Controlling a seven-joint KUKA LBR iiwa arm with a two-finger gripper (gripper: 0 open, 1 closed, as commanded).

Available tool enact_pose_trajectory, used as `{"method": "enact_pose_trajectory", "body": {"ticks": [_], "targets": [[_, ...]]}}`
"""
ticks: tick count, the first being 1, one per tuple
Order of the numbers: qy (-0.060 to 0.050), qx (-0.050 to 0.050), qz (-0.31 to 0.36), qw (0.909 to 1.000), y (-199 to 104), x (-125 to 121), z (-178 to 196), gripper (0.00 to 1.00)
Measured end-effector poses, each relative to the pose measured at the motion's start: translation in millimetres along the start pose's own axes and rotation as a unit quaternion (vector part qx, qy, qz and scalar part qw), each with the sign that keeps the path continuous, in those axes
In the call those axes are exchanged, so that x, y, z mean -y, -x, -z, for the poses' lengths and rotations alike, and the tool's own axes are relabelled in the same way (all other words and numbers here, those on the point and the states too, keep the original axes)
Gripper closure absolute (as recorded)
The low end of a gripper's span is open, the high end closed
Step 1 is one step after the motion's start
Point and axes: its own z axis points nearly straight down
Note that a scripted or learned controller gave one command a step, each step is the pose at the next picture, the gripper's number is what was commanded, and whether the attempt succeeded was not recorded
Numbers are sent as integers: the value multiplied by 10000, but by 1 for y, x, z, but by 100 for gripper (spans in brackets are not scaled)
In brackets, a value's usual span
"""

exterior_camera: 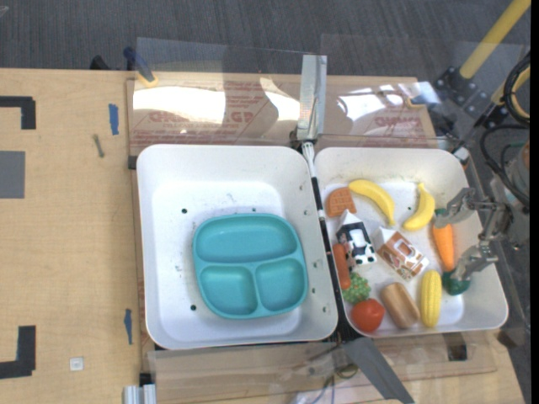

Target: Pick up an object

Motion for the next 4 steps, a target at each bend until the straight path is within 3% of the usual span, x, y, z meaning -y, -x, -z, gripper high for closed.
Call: {"method": "enact_pose_trajectory", "body": {"ticks": [1, 2, 3, 4], "targets": [[-18, 69, -40, 10000, 7, 30, -130, 0], [-8, 31, -383, 9993, 14, -6, -151, 0], [5, 46, -1705, 9853, 110, -43, -151, 0], [-43, 34, -1889, 9820, 121, -67, -151, 0]]}}
